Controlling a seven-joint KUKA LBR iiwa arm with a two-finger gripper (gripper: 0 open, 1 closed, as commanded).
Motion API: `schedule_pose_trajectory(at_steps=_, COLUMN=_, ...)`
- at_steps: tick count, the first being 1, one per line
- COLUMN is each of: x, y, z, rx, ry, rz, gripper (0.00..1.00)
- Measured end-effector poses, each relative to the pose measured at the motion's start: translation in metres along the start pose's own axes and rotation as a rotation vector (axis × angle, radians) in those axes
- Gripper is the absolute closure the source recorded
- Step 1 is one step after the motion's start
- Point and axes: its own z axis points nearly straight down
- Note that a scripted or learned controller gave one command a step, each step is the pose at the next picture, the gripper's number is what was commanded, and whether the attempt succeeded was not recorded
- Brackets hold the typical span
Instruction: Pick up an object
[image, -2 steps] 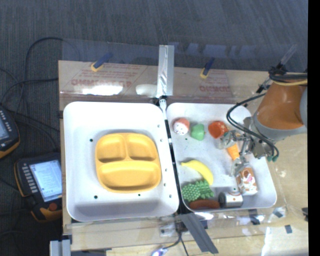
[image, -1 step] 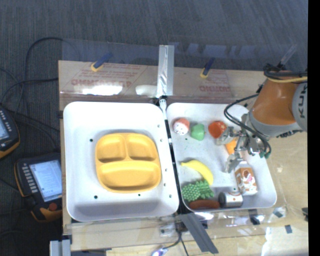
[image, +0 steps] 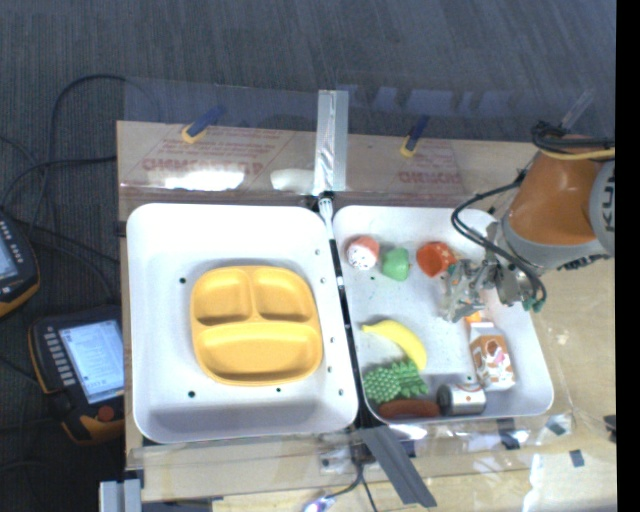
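Camera view is showing the tool (image: 466, 296), its state impossible to tell, hovering in the right bin just right of a round orange-red plastic tomato (image: 434, 258), probably light, stiff, slippery; grasping across its middle looks best.

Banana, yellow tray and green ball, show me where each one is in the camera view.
banana (image: 398, 339): camera view, middle of its curved body, right bin.
yellow tray (image: 257, 323): camera view, its large lower compartment, left bin.
green ball (image: 396, 264): camera view, its centre, right bin.
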Motion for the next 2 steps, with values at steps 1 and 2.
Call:
schedule_pose_trajectory(at_steps=1, x=0.067, y=-0.02, z=0.007, rx=0.0, ry=-0.004, rz=0.244, gripper=1.0)
schedule_pose_trajectory(at_steps=2, x=-0.012, y=-0.02, z=0.01, rx=0.004, ry=0.002, rz=0.637, gripper=1.0)
